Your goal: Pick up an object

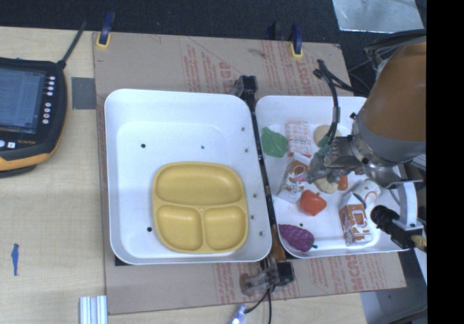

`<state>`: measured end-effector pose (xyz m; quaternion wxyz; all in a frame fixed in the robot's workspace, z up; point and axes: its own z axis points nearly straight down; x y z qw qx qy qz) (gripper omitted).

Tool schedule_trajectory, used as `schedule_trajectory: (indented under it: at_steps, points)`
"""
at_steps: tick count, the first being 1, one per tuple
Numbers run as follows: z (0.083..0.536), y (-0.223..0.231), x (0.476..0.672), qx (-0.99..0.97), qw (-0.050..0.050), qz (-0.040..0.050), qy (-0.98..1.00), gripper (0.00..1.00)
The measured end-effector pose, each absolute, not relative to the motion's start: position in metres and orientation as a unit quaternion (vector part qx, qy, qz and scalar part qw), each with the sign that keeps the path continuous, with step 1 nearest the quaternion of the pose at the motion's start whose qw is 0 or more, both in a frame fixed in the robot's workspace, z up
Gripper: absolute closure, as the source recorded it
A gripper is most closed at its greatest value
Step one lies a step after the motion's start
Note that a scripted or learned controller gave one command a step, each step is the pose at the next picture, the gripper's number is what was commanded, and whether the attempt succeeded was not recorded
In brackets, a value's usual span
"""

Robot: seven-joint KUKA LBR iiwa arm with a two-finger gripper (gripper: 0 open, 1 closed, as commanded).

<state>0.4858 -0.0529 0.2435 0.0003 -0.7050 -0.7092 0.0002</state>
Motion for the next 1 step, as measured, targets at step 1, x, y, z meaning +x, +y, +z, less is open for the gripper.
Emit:
schedule_trajectory:
  at_steps: [1]
  points:
    - [0.2374, -0.0126, 0.5158, -0.705, 0.001, 0.0014, -0.709, 1.0]
